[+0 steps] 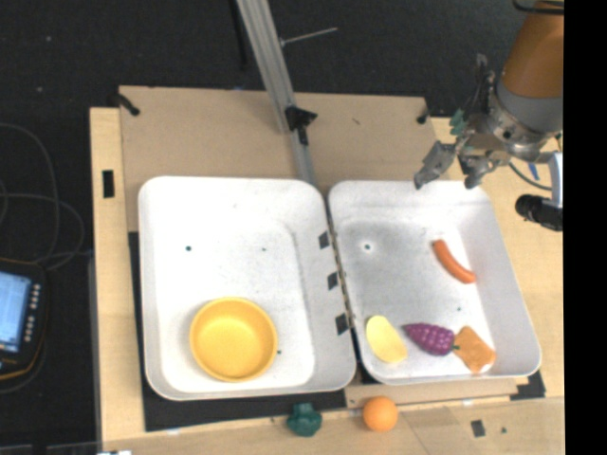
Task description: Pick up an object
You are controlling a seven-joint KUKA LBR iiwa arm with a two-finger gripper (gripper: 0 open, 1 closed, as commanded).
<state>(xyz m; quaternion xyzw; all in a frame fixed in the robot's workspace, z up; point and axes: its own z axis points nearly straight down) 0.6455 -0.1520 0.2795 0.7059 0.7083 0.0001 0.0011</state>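
The right bin (408,207) holds an orange sausage-shaped piece (453,261) near its right side. Along its front lie a pale yellow piece (385,338), a purple grape bunch (428,336) and an orange chunk (474,348). A yellow bowl (232,338) sits in the front of the left bin (228,207). My gripper (448,172) hangs above the back right corner of the right bin, open, with nothing between its fingers. It is well above and behind the sausage piece.
An orange ball (379,412) and a small green object (303,420) lie on the bench in front of the bins. A slanted metal pole (270,60) rises behind the bins. A cable and a handheld screen (14,320) sit at the far left.
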